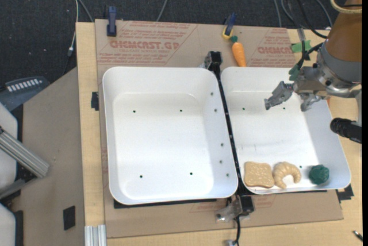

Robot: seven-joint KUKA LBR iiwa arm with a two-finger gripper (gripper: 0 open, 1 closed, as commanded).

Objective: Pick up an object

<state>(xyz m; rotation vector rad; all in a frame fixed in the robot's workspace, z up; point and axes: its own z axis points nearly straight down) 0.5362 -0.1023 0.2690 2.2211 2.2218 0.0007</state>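
Camera view: two white bins side by side on the bench (149, 46). Arm (345, 38) comes in from the right, orange band above the wrist, and hangs over the upper part of the right bin (270, 130). Pincer (293, 98) sits above the bin's upper right area, fingers (279, 95) spread, one pointing left, the other lower right; nothing between them. Three things lie in a row along the right bin's near edge, well apart from the pincer and below it in the frame: toast (258, 175) at the left, croissant (286, 173) touching or just beside it in the middle, green ball (319, 173) at the right near the corner, a small gap from the croissant. The green ball is closest to being straight under the pincer; toast is furthest left. None of the three touches the pincer. Left bin (167, 130) shows bare white floor with small dark dots. A carrot (238, 53) lies outside the bins on the bench, just beyond the right bin's far left corner, upper left of the pincer. Blue clamps (111, 19) at the board's far edge.
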